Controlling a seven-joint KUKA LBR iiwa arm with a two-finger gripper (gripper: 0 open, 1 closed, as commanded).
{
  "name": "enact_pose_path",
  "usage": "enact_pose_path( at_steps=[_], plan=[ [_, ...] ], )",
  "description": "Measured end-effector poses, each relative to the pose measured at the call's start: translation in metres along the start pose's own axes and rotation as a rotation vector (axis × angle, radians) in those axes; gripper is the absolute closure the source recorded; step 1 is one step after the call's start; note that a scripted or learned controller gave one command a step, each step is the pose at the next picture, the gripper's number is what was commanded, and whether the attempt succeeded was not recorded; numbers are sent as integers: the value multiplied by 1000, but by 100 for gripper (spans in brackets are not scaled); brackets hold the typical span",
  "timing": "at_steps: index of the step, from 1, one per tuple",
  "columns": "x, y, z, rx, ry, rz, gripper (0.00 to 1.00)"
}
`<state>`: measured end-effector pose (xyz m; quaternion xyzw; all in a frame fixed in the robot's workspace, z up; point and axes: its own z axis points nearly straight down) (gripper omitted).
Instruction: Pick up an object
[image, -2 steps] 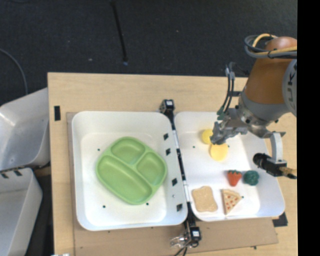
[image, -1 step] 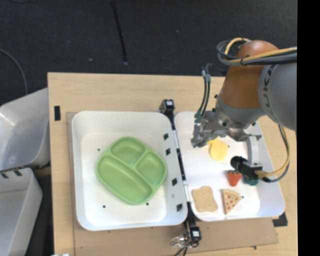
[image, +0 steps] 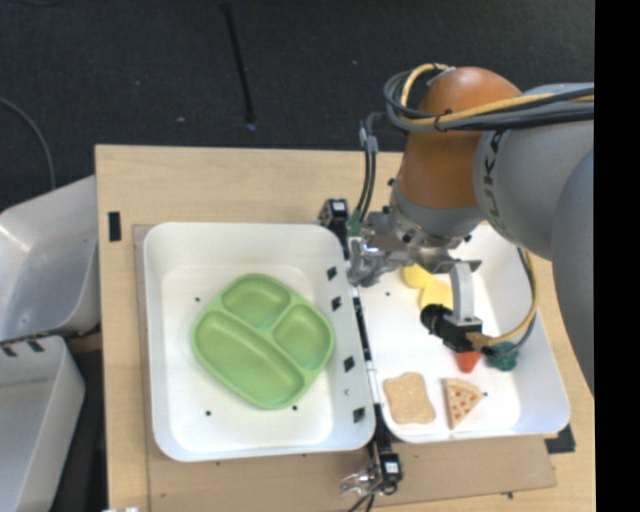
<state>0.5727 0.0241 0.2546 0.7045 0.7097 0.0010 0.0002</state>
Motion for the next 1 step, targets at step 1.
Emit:
enact_pose_path(
  at_steps=[1],
  plan=[
    [43,2,12,4,-1,2,100]
  ],
)
